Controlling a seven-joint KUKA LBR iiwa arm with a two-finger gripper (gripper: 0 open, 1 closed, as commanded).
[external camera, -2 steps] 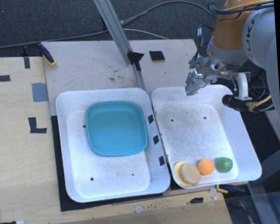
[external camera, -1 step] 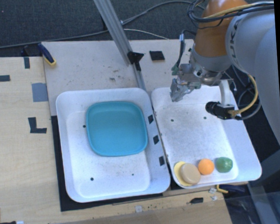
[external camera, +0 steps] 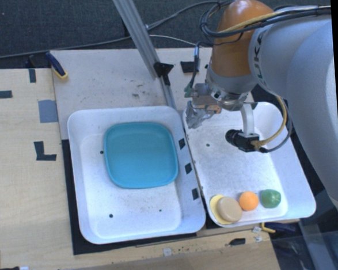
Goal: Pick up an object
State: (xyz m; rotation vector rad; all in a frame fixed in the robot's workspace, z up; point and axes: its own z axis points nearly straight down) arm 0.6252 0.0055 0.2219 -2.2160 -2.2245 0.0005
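The grey arm reaches in from the right of the frame, its claw hanging over the upper left corner of the right-hand bin, near the divide between the two bins on the tabletop. Whether the claw is open or closed cannot be told at this angle, and nothing is seen in it. The likely step is the approach: the candidates, a yellow piece, an orange ball and a green ball, sit in a row along the bin's lower edge, so the next move calls for travel down-frame and a descent. All three look rounded, with no clear long axis. A blue plate lies flat in the left-hand bin.
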